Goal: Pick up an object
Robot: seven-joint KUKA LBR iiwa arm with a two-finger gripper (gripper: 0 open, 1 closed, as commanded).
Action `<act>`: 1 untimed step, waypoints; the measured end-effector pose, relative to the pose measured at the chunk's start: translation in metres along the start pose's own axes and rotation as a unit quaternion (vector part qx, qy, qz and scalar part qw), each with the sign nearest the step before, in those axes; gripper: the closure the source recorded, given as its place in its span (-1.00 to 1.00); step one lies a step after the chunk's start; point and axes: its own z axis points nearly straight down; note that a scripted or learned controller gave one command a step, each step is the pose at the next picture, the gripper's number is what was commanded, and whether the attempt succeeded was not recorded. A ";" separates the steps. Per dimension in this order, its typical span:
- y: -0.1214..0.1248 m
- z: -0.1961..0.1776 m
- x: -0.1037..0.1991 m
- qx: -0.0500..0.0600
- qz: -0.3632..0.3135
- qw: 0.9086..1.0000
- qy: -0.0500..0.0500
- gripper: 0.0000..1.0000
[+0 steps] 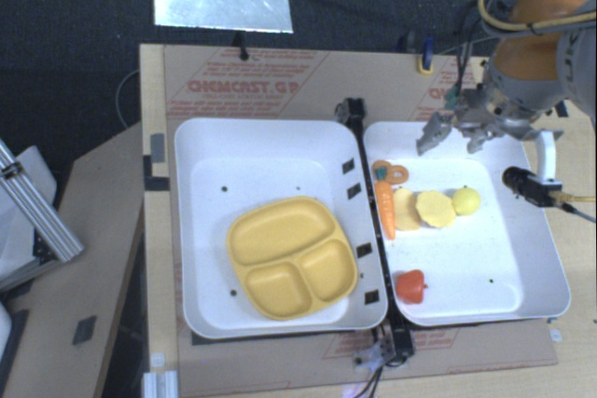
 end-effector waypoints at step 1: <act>-0.001 0.052 0.011 0.001 -0.001 1.000 0.001 -1.00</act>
